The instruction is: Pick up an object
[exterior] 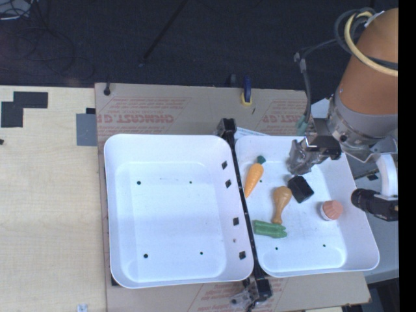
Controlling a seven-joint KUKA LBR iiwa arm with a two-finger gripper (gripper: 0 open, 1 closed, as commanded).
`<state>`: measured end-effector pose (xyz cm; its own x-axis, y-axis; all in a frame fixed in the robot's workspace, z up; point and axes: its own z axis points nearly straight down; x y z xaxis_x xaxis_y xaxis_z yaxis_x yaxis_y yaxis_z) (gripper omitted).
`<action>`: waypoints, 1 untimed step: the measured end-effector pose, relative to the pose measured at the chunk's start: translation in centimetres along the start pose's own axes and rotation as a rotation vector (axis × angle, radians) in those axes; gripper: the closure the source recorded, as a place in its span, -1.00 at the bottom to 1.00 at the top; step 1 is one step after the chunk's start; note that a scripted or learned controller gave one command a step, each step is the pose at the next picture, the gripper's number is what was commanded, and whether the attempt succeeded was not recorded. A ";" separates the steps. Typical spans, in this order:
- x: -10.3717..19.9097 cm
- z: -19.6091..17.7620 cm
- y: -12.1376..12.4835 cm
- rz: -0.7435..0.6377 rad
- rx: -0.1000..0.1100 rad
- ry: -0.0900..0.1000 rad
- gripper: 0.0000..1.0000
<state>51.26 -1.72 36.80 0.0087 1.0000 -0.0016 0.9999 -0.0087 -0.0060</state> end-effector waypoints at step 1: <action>9.8 -8.7 -3.7 -0.021 -0.012 0.006 1.00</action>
<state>47.68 8.09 45.46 -0.0123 0.9999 0.0040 0.9999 0.0122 0.0061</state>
